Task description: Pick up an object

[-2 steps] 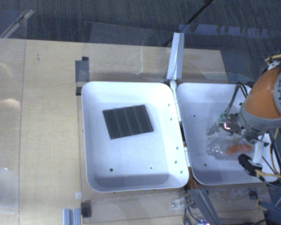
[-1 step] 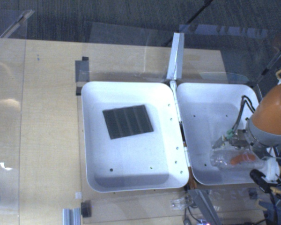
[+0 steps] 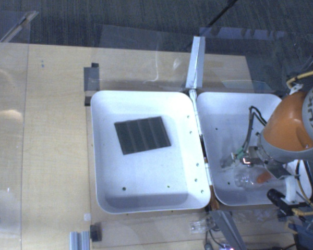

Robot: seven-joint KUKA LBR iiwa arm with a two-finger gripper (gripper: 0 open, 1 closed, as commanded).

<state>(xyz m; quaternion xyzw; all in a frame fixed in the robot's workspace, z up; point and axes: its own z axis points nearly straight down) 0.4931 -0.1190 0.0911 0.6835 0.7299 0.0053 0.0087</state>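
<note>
Your arm comes in from the right and the gripper (image 3: 243, 160) sits low over the right bin (image 3: 219, 113), toward its near side. Look just under and to the near side of it: a small clear, glassy object (image 3: 243, 180) lies on the bin floor, with a reddish bit (image 3: 263, 176) just to its right. It's too transparent and small for you to read a long axis. You can't tell from this slant whether the jaws are spread or pressed together, and nothing is plainly pinched between them, so don't count this as a grasp. The relation that matters: the clear object lies slightly nearer than the gripper, almost beneath it. The only other candidate, a dark ribbed rectangular pad (image 3: 142, 135), lies flat in the left bin (image 3: 107, 155), well apart to the left, its long side running left to right with a slight tilt
</note>
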